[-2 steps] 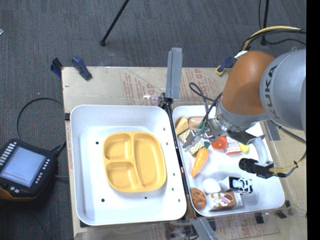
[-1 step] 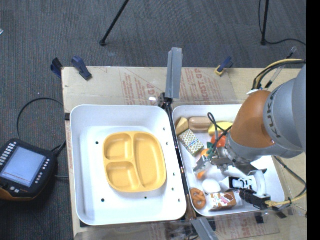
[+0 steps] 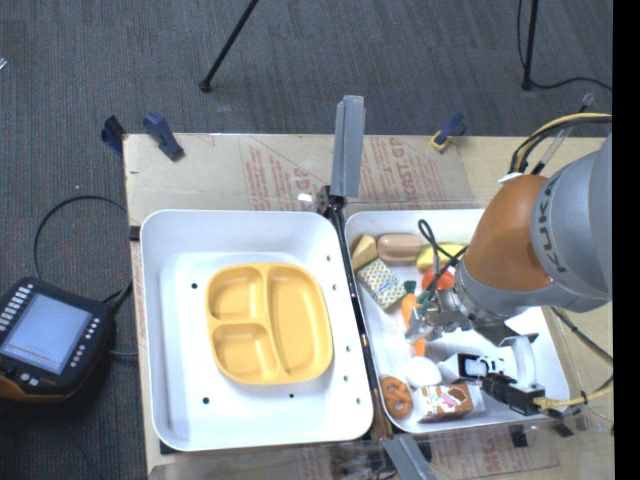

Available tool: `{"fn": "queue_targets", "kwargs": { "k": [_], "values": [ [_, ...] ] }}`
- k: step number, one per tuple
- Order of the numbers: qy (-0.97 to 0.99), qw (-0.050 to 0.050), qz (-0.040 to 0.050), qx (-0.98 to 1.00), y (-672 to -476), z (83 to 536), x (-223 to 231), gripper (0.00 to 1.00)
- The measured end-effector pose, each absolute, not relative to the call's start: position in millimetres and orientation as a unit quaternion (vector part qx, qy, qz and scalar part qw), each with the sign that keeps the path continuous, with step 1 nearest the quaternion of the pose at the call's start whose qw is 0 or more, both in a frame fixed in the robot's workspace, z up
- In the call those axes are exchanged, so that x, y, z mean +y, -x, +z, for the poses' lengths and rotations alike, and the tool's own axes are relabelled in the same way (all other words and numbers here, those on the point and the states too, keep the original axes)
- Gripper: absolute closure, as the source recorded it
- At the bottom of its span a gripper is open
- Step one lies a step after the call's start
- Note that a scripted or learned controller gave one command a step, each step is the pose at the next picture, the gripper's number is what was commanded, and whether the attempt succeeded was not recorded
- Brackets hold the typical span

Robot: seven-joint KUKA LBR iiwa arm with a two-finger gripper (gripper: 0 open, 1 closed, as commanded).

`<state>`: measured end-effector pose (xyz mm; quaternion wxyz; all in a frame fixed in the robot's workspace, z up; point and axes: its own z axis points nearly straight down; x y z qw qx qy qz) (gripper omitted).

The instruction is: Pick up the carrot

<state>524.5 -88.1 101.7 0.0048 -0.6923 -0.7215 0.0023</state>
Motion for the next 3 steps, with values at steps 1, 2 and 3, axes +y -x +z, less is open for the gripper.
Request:
{"fn": "queue_targets", "kwargs": {
  "k": [1,2,3],
  "values": [
    [0.771,0.001,0.0003,-0.637,-568.2,187.5,-18.2,1.0],
    [0.742,0.001,0.0018,-0.67,-573.8,185.9,-32.6,1.0],
    [0.717,0.002,0.0017,-0.697,-599.5,185.8,-1.2,1.0]
  ]
}}
